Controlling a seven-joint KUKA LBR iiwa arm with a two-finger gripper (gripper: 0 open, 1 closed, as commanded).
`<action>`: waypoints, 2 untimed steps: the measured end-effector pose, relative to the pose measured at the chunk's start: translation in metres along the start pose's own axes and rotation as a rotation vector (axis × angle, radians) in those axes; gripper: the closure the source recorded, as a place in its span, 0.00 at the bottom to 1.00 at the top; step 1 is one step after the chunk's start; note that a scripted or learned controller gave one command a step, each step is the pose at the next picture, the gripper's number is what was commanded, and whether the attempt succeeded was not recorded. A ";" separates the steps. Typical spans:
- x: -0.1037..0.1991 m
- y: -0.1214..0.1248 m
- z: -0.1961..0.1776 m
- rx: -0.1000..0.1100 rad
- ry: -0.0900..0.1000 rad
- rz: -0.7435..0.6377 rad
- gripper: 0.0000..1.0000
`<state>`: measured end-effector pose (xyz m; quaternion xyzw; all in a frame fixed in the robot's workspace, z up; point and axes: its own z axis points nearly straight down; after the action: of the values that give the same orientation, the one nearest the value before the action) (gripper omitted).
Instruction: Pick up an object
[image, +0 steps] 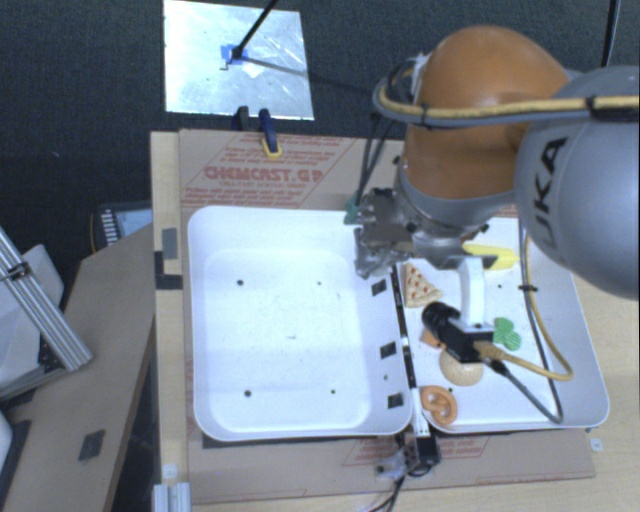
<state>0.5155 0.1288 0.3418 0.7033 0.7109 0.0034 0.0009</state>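
Observation:
My gripper hangs low over the inner edge of the two bins, at the back of the wall between them. The orange-banded wrist above it hides much of the right bin. Just right of the gripper in that bin lies a pizza slice toy. A yellow banana-like piece shows farther right, partly under the arm. A green piece, a round tan piece and a pretzel lie toward the front. Nothing shows between the gripper and the bin floor.
The left bin is a shallow white tray with raised walls. Both bins rest on a cardboard sheet. A shiny metal plate and a blue clamp sit at the back. An aluminium rail stands at the far left.

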 end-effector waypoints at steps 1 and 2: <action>-0.002 -0.028 -0.125 -0.010 0.002 0.005 1.00; 0.052 0.004 -0.164 -0.002 0.000 0.002 1.00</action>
<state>0.5182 0.1804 0.5057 0.7041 0.7101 0.0043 0.0015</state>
